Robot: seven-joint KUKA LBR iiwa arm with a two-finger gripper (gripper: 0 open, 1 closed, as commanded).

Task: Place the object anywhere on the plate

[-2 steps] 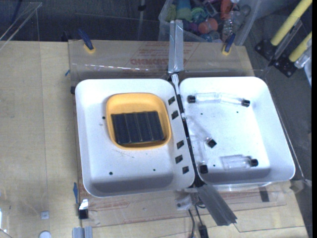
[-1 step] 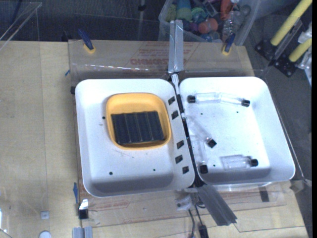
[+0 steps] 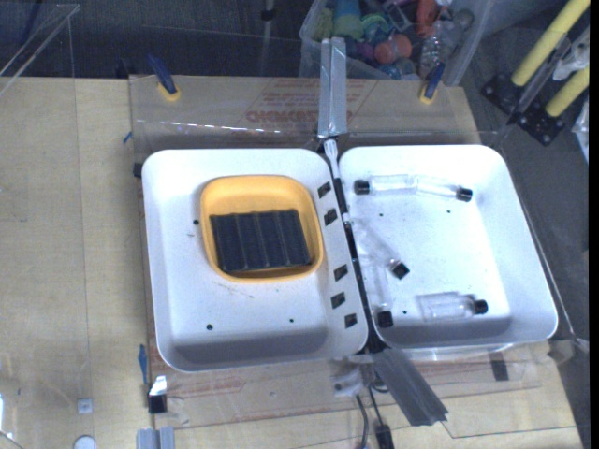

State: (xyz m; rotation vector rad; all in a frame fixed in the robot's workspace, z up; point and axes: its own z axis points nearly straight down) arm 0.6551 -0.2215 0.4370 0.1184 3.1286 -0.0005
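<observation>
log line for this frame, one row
plate: yellow plate in left bin | on plate: dark ridged block | right bin: clear tubes

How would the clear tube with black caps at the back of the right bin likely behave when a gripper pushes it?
The tube looks long, round and lying flat, so it would probably roll. Its clear, glossy surface suggests it may slip between fingers. It appears thin and hollow, so likely light.

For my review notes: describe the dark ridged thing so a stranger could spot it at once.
Start at the left white bin. In its middle sits a yellow plate, and the dark ridged block lies on it. It is flat and near black, unlike the clear tubes in the right bin.
</observation>
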